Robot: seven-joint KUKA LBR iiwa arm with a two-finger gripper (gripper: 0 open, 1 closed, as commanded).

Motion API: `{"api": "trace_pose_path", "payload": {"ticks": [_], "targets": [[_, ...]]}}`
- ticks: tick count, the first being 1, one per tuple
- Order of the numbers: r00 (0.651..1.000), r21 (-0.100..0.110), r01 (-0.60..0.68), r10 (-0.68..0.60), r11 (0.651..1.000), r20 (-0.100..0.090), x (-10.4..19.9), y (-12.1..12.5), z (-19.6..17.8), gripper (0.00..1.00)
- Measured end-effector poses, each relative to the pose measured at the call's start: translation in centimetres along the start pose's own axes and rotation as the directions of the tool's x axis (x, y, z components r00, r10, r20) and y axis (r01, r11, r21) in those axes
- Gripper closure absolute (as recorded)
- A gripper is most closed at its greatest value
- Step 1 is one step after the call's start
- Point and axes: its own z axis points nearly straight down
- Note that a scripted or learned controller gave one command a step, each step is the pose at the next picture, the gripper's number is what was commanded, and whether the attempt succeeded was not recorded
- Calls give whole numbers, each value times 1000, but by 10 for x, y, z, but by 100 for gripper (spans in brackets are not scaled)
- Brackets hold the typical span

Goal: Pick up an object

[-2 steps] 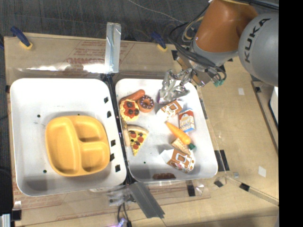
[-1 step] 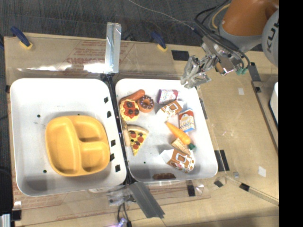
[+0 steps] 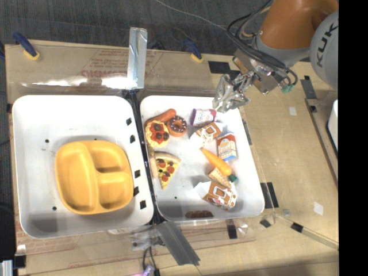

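I see the gripper (image 3: 229, 98) hanging over the top right corner of the right bin (image 3: 190, 203), its metal fingers spread apart with nothing between them. It sits just above and to the right of a small purple packet (image 3: 202, 117) that lies near the bin's back wall.

The right bin is smooth white plastic with rounded corners, and it holds a scatter of toy food. At the upper left lies a round mini pizza (image 3: 157, 133) with red topping, touching a reddish sausage (image 3: 164, 117) and beside a dark chocolate donut (image 3: 177, 125). Below them rests a wedge-shaped pizza slice (image 3: 165, 168). Down the right side I see a small brown and white box (image 3: 208, 132), a flat carton with a red top (image 3: 227, 148), a tapered orange carrot (image 3: 217, 163) lying at a slant, and a waffle-patterned brown piece (image 3: 219, 194) near the front right corner.

The left bin (image 3: 34, 114) carries a glossy yellow tray (image 3: 95, 177) with three moulded compartments, its corners softly rounded. A strip of silvery tape (image 3: 137, 59) runs up from the seam between the bins.
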Motion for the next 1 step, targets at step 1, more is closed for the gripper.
{"api": "trace_pose_path", "payload": {"ticks": [1], "targets": [[1000,4,21,-22,1000,1,13,-20,-37,100]]}}
